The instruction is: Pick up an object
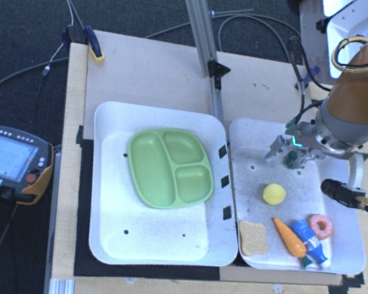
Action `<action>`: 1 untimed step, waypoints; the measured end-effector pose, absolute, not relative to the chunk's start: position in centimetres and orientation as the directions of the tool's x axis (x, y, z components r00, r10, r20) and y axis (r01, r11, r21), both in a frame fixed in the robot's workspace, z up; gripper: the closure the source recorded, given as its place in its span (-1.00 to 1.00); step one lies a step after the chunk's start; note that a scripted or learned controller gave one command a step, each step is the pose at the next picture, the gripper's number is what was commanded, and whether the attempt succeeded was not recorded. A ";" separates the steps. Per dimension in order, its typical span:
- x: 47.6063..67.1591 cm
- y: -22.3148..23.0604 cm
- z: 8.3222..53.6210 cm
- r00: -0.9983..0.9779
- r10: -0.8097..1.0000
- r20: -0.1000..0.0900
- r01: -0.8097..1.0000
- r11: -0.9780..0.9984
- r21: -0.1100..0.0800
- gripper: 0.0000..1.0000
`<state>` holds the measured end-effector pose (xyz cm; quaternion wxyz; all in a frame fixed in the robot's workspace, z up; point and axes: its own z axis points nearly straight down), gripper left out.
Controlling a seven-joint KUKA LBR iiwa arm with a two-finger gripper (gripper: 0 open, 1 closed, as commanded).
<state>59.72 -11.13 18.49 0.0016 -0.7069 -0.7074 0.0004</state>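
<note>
Hovering pincer (293, 152) over right bin (253, 135), fingertips blurred, arm cropped at right

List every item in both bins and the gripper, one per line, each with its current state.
green divided plate: lying flat in the left bin, nothing in its compartments
yellow ball: resting loose in the right bin
carrot: lying on its side
blue bottle: lying on its side beside the carrot
pink donut: lying by the bottle
bread slice: flat at the bin's near corner
gripper: low over the right bin, holding nothing visible
</note>
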 end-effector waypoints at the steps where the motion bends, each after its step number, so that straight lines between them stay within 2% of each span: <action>1: 59.8 -11.1 18.6 -0.001 1.000 0.001 1.000 0.001 -0.001 -1.00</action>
